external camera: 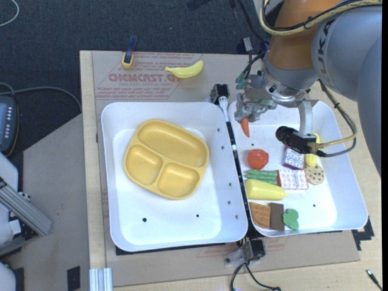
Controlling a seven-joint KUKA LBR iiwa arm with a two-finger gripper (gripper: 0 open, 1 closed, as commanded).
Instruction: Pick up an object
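Across the desk (91, 162), from left to right: a yellow divided plate (166, 157) is seen lying alone in the left bin (115, 223), well apart from the work. Over the right bin's (345, 214) near-left corner the pincer (245, 119) is seen closed on a small carrot (245, 127), which hangs between its fingertips. The lift is judged under way; a clean rise is called for next. A tomato (257, 158), corn cob (264, 190) and other toy foods lie just below.
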